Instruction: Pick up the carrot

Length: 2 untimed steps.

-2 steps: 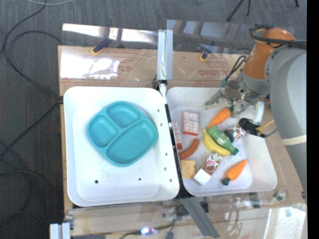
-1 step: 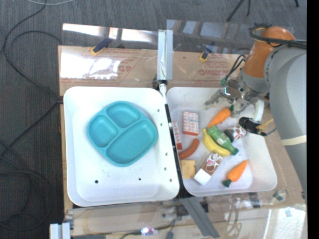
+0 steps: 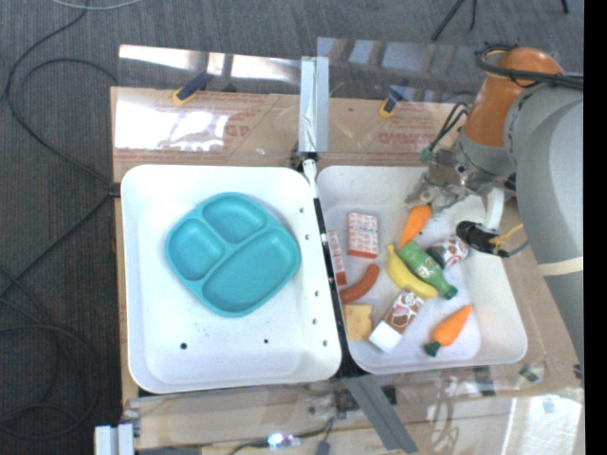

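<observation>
- Claw (image 3: pixel 438 191) is seen at the right bin's (image 3: pixel 512 344) upper right, just above the upper carrot (image 3: pixel 414 224).
- Claw opening cannot be told; nothing is seen gripped.
- A second carrot (image 3: pixel 450 329) lies at the lower right, well apart from the claw.
- A blue divided plate (image 3: pixel 233 252) sits in the left bin (image 3: pixel 152 349).

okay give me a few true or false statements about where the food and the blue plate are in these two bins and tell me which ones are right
1. The blue divided plate lies in the left bin. True.
2. Two carrots lie in the right bin. True: one carrot near the hand, another toward the front.
3. The banana sits on the plate. False: it lies in the right bin, beside the green bottle.
4. The sausage is in the left bin. False: right bin.
</observation>
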Tool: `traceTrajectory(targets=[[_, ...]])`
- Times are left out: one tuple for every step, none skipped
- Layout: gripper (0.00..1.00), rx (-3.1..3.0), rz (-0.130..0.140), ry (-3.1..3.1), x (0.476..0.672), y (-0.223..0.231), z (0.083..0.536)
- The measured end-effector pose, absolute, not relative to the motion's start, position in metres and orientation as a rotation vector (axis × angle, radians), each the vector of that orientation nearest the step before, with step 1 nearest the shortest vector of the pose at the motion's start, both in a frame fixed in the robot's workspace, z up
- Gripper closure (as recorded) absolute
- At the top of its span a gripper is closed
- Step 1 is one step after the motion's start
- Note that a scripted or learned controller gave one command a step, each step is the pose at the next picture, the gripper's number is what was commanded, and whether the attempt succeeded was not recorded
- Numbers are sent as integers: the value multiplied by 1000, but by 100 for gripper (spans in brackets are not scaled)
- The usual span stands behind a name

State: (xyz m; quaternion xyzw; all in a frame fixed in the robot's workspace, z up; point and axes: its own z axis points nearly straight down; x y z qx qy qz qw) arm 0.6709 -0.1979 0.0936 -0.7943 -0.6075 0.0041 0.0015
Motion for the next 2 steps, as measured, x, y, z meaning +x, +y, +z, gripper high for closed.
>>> traceTrajectory(targets=[[100, -2360, 14, -2085, 668, -191, 87], [100, -2245, 7, -2194, 669, -147, 222]])
